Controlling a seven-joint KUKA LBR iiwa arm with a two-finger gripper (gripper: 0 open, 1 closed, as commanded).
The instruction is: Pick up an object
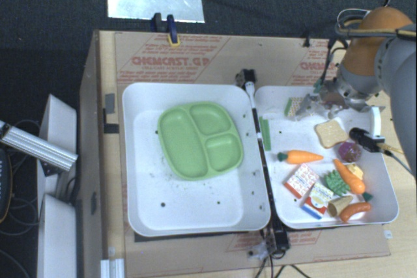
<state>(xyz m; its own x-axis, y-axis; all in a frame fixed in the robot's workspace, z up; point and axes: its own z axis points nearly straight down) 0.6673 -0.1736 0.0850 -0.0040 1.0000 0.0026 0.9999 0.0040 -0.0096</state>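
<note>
Right bin [391,205] held the toys; my gripper [311,103] hung over its back, grip unclear, nothing visibly lifted, pick undone.

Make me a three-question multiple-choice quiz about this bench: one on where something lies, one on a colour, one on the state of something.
1. Where does the green three-compartment plastic plate lie?
A. left white bin
B. right white bin
C. on the cardboard

2. What colour is the band on the grey robot arm?
A. blue
B. orange
C. green

3. How does the orange toy carrot beside the divider lie?
A. upright
B. flat on the bin floor
C. on the plate

Answers: 1 A, the plate sits in the left white bin. 2 B, the band is orange. 3 B, it lies flat in the right white bin.
</note>
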